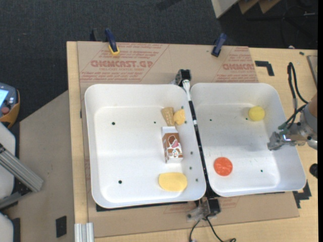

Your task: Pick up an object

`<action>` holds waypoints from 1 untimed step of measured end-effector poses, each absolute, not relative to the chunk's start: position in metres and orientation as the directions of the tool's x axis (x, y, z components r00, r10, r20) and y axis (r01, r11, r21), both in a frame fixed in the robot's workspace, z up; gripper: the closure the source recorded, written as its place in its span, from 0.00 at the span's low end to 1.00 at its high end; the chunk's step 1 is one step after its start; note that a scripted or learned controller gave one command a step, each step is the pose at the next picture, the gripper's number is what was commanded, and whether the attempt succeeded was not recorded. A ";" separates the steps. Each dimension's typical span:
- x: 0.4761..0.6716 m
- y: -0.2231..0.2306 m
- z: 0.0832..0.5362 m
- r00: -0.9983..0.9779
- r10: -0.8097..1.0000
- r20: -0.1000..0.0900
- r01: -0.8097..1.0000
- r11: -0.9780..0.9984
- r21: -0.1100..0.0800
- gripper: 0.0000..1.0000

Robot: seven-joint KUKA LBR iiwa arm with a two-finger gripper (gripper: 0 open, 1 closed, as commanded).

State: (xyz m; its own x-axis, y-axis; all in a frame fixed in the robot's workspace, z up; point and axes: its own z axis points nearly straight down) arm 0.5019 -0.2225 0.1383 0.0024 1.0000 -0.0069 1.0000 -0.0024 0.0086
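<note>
The right bin (237,97) holds a yellow ball (256,113) near its far right and an orange-red round object (223,166) near its front left. In the left bin (126,100) lie a small tan piece (167,116) touching a yellow lump (179,117), a brown and white carton (172,145), and a flat yellow oval (172,181). My gripper (276,141) reaches in over the right bin's right edge, well right of the orange-red object and below the yellow ball. Nothing shows between its fingers.
The bins sit side by side on a cardboard sheet (151,59) held by blue clamps (112,43) at the back. A black divider bar (194,130) runs between the bins. A black cable (295,89) hangs near the right edge.
</note>
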 end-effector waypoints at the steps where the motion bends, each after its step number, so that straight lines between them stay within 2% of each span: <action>1: 0.487 -0.225 0.356 -0.001 1.000 -0.009 1.000 0.001 0.020 1.00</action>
State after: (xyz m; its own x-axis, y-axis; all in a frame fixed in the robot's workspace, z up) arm 0.4868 -0.2255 0.3562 -0.0012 1.0000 -0.0094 0.9998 0.0014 0.0198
